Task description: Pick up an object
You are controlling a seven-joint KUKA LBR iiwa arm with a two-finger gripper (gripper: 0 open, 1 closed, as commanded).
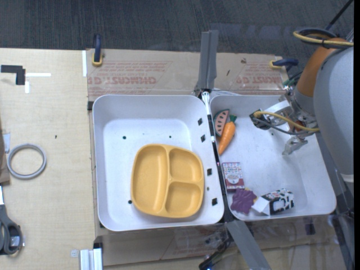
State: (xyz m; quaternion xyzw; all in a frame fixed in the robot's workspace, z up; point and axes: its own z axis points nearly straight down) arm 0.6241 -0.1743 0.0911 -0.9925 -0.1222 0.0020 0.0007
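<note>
The right bin [264, 167] holds several small items. A watermelon-slice toy [221, 118] and an orange carrot [226, 135] lie against its left wall. A small pink and red box [232, 175] sits lower down, with a purple piece [243, 201] and a black-and-white patterned item [279, 200] near the front edge. My gripper [293, 145] hangs over the right part of this bin, apart from all of these, with yellow cables [273, 118] looping beside it. A yellow divided plate [167, 180] lies in the left bin [112, 151].
The grey arm [334, 111] covers the right bin's right side. A raised divider [212, 145] separates the bins. On the bench to the left lie a grey tape roll [25, 161] and scissors [8, 238]. Cardboard [146, 75] sits behind the bins.
</note>
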